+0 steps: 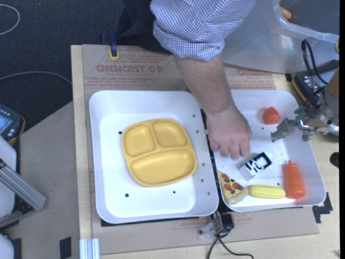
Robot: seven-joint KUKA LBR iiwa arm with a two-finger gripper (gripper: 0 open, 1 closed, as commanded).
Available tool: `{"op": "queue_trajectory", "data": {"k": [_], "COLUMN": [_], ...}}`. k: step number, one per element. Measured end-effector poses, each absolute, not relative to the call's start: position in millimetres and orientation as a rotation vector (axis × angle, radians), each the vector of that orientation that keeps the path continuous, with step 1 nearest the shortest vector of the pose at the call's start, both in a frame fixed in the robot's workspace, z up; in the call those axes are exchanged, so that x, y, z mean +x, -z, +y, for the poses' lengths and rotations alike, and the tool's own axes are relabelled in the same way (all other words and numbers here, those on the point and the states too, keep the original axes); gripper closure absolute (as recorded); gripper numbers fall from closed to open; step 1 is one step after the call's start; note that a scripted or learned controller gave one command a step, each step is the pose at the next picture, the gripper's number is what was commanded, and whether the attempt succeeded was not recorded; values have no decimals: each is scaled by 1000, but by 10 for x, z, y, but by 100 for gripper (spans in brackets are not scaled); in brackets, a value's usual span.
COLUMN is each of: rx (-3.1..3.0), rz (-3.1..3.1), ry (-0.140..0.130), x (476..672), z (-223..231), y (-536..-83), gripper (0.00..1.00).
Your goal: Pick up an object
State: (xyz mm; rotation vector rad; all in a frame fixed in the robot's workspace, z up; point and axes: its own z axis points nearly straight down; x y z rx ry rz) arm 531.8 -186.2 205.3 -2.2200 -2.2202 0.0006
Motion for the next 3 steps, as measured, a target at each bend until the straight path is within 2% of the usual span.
{"op": "queue_trajectory", "data": {"k": [1, 2, 3], "rx": [-2213, -2210, -2221], "rz": [-2212, -2223, -2220], "ry": [-8, 1, 0], "x": [5060, 5069, 5072], "z": [-1690, -1076, -1118], "y": [-812, -842, -948], "gripper": [0, 0, 100]}}
